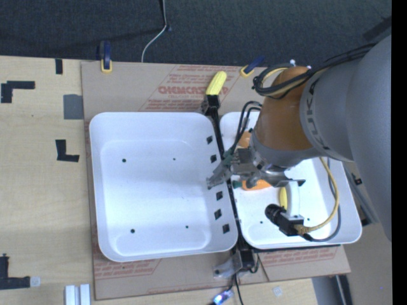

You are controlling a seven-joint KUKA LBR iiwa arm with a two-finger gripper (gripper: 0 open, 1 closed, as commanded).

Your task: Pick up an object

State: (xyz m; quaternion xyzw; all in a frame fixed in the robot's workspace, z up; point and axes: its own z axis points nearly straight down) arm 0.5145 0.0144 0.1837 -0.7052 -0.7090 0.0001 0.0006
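Pale table, two white bins on cardboard: pick not yet made.
Nearest, right bin beneath the arm, small orange object lying in it close to its inner wall; claw just beside it, spread impossible to tell, nothing visibly gripped. Left bin alongside. Farther back, yellow handle on the cardboard. Grasp and lift seemingly left to do.

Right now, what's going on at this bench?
The arm reaches in from the right, with its claw down at the left edge of the right-hand bin, next to the left-hand bin. A small orange object lies in the right-hand bin beside the claw, partly under the wrist. Whether the claw holds anything can't be told.
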